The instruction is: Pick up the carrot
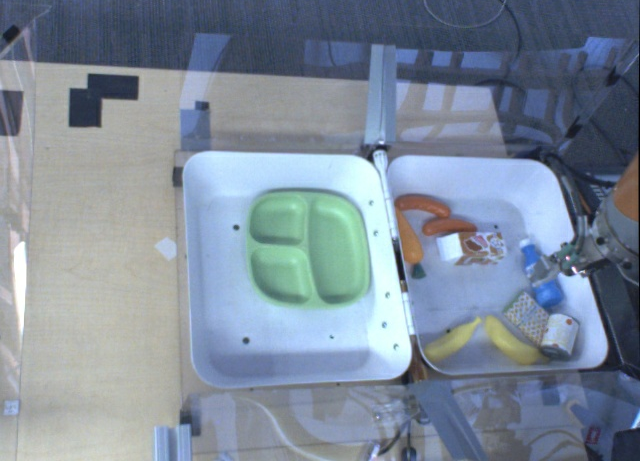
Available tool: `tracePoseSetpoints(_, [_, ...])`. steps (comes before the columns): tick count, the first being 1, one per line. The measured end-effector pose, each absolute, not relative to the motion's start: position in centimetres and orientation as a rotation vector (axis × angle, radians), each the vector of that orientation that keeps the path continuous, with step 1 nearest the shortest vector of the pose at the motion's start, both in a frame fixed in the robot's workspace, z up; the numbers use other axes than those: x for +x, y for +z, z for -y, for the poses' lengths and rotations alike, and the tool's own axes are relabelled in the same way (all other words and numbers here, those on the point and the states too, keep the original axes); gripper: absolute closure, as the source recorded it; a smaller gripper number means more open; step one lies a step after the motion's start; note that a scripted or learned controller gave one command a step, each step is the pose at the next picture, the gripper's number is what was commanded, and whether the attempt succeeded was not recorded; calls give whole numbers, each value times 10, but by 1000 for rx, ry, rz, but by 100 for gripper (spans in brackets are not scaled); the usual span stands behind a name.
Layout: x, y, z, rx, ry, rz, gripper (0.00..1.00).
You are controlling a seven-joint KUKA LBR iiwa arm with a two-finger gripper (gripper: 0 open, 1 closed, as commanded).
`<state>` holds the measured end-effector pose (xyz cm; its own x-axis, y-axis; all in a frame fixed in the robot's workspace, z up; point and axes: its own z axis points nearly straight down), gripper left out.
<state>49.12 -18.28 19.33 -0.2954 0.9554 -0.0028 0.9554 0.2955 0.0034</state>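
Two white bins sit side by side: the left bin (210, 279) holds a green divided plate (305, 248), and the right bin (470, 179) holds the carrot (409, 241) against its left wall, beside two sausages (423, 206). Two bananas (450, 340) lie near the front wall. The gripper (556, 262) hovers at the right side, just above a blue bottle (545, 292).
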Motion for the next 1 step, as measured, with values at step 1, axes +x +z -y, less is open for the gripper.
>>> tracePoseSetpoints(1, [489,227,206,1510,1,-2747,100])
